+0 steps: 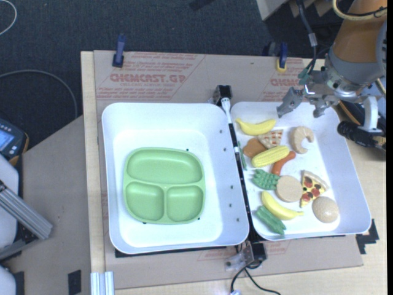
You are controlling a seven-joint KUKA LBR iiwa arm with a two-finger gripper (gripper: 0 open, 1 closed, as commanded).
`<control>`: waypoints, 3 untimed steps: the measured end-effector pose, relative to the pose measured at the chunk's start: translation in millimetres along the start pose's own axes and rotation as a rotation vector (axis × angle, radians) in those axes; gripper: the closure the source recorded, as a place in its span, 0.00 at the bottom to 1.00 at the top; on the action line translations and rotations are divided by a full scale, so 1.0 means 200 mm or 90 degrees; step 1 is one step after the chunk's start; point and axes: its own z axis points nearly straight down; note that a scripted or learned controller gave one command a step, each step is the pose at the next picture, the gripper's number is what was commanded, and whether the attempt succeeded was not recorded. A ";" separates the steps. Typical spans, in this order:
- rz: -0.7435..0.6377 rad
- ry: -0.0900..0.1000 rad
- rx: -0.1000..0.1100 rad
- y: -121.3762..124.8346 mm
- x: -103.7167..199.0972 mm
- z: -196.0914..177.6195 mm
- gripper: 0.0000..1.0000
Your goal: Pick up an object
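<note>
My gripper (303, 109) hangs open over the far edge of the right bin (350, 165), with nothing between its two spread fingers (286, 106). Just below it in the bin lie a yellow banana (256, 126), a small pizza wedge (273, 138) and a pale curved pastry (301, 139). Further toward the front are a corn cob (270, 156), a brown drumstick (253, 147), an orange sausage (284, 162), a green vegetable (265, 180), a round tan cookie (288, 188), another pizza slice (312, 186), a second banana (279, 206), a bread roll (325, 209) and a green pod (270, 220).
The left bin (116, 165) holds a green divided plate (164, 184). A black hinge strip (235, 149) runs between the two bins. Blue clamps (118, 50) (282, 56) pin the backing board at the far edge.
</note>
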 end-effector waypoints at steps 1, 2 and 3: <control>0.002 -0.001 0.000 -0.10 -0.08 0.72 0.00; 0.001 0.001 0.000 -0.41 0.06 0.69 0.00; -0.003 0.001 -0.004 -0.65 0.34 0.17 0.00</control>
